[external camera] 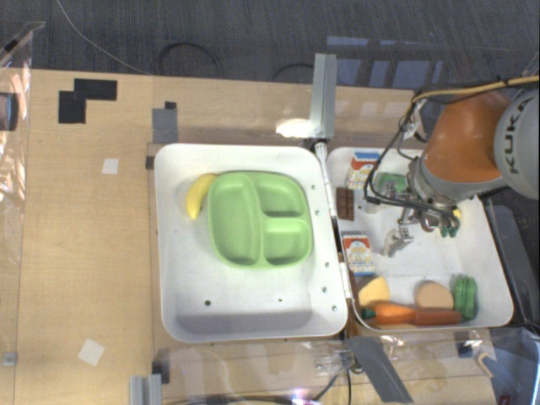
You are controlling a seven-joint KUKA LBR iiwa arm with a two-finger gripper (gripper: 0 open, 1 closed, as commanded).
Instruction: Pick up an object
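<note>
Currently the approach step is being carried out: the gripper (396, 241) is being held low over the bare middle of the right bin (498, 264), with nothing seen between its fingers, so no object is being lifted yet. The fingers are appearing slightly parted, though at this slant the tips are being read poorly and the gap is only a fair guess. Candidate objects are being noted in the right bin: a small carton (359, 254) just beside the gripper on its left, a dark chocolate bar (345, 202) against the dividing wall, a second carton (363, 169) near the top corner, and along the bottom wall a yellow wedge (374, 291), a carrot (395, 314), a tan bread roll (434, 294), a reddish sausage (439, 316) and a green ridged vegetable (465, 297). A green item (390, 183) is being partly hidden by the wrist. The left bin (177, 294) is holding a green divided plate (257, 219) with a banana (199, 195) touching its left edge. For the next move, a sideways shift toward the small carton, or a reach toward the bottom row, is being judged necessary, followed by a descent with the jaws straddling one item before closing.
</note>
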